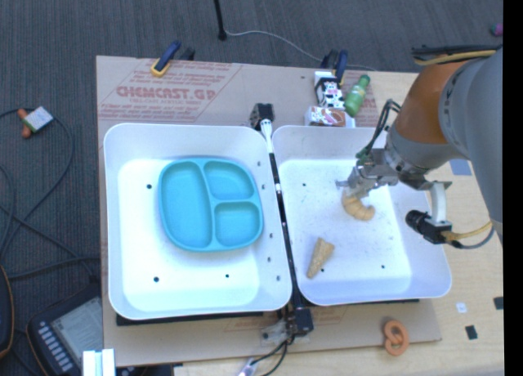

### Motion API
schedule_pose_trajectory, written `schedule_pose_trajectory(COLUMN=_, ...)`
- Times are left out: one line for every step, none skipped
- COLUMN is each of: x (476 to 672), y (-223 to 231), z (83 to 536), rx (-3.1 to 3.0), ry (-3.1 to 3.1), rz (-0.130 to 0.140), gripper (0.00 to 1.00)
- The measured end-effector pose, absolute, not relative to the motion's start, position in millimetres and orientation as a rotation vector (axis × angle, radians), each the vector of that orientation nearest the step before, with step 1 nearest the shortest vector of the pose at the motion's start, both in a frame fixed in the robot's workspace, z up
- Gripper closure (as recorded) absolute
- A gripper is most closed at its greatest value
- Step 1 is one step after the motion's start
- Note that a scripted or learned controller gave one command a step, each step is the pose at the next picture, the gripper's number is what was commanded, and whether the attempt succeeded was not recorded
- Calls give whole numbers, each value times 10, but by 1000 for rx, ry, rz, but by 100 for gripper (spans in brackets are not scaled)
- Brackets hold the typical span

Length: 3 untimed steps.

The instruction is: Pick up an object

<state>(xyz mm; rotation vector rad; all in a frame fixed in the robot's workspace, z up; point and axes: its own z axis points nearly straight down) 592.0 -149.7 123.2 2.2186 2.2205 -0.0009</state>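
Over the right bin [425, 280], the gripper [360, 188] hangs low above a tan croissant [358, 208], apparently lined up for a grab; whether its jaws are open or shut cannot be told from this angle, and nothing is seen held. The croissant lies near the bin's middle, its long axis slanting from upper left to lower right. Nearer the front, well apart, a cone [319, 257] rests with its tip toward the lower left. The left bin [122, 284] carries a blue tray [210, 204], likely a drop-off spot.
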Motion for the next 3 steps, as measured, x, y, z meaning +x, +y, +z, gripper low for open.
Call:
schedule_pose_trajectory(x=5916, y=-1497, z=1227, rx=2220, ry=2221, rz=-3, gripper=0)
schedule_pose_trajectory(x=5598, y=-1227, z=880, rx=2217, ry=2214, rz=4, gripper=0)
schedule_pose_trajectory(x=5605, y=-1235, z=981, rx=2215, ry=2211, rz=4, gripper=100)
